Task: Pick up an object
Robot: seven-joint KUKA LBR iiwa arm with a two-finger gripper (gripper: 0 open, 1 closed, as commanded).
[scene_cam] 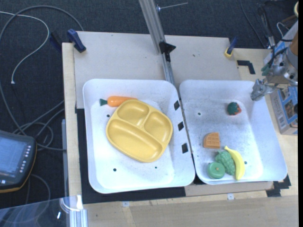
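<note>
I see my gripper [258,90] above the right bin's [265,141] far right rim, near a green-and-red toy [233,109]; I cannot tell its jaw state.

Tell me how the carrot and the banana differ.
The carrot is orange with a green top; the banana is yellow. The carrot lies in the left bin, touching the yellow plate; the banana lies in the right bin, against the green items. The carrot is straight, the banana curved. Both are toy foods.
</note>
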